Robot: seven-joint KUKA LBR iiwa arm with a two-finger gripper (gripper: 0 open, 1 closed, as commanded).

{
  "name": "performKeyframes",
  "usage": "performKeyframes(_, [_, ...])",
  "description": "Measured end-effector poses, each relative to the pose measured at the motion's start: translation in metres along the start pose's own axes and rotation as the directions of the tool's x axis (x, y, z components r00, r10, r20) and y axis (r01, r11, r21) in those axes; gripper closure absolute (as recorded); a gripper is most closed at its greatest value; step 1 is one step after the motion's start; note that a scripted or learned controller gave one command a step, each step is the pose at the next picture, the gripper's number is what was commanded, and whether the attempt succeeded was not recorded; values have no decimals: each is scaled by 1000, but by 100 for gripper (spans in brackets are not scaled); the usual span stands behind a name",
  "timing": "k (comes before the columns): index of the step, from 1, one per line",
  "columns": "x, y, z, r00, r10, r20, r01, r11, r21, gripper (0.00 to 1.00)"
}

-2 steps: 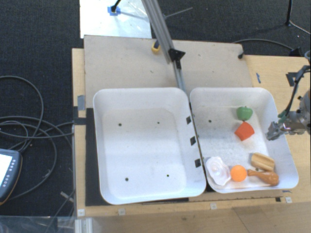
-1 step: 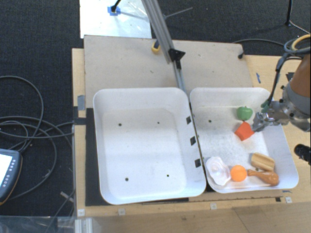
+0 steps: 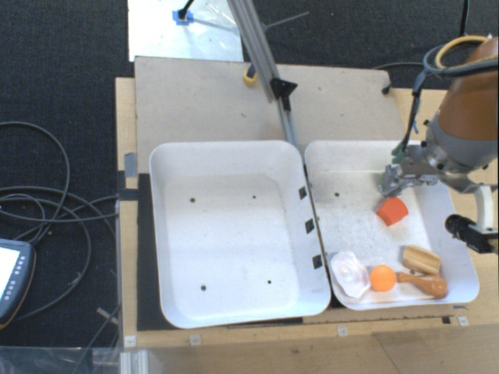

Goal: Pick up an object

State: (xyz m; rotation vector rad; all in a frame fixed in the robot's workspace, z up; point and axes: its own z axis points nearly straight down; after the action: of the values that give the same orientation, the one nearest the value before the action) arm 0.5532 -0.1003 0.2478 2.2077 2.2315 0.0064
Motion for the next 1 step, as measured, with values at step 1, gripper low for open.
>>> performKeyframes(1, [52, 15, 9, 1000, 0, 0, 0, 1000, 2, 100])
